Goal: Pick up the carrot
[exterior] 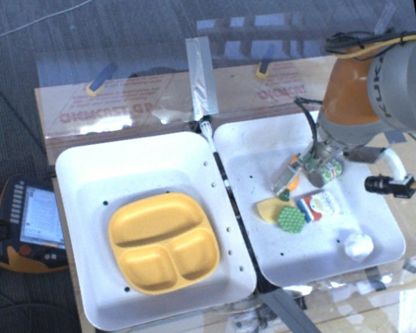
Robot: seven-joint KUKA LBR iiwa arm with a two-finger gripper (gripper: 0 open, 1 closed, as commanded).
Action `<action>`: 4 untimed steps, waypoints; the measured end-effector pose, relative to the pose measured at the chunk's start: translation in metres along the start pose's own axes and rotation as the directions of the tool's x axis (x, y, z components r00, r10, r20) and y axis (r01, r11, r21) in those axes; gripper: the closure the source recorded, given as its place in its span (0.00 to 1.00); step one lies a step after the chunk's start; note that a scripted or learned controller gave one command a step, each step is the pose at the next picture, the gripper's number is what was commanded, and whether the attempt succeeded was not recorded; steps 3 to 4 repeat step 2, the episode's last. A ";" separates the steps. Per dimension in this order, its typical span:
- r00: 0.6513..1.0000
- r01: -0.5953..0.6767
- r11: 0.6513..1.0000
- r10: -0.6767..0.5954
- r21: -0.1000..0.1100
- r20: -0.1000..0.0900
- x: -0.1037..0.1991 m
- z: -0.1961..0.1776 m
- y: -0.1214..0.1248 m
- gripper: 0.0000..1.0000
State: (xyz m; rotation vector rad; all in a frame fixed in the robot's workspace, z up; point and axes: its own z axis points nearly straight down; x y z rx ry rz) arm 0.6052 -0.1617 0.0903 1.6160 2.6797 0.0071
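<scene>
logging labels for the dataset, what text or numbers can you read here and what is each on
No text reads clearly.
Red print on the cardboard behind the bins: seems mirrored, too blurred to read.
Red and blue print on the small packet in the right bin: too small to read.
Screen of the handheld pendant: too blurred to read.

arm: rounded grey metal KUKA arm [404, 85] | band: glossy orange band above the wrist [350, 94] | cable: thin black cable beside the wrist [312, 124]
</scene>
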 end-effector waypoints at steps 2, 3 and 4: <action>0.998 -0.059 0.998 0.059 0.010 -0.004 -0.002 -0.123 0.066 1.00; 0.998 -0.059 0.998 0.059 0.010 -0.004 -0.002 -0.123 0.066 1.00; 0.998 -0.059 0.998 0.059 0.010 -0.004 -0.002 -0.123 0.066 1.00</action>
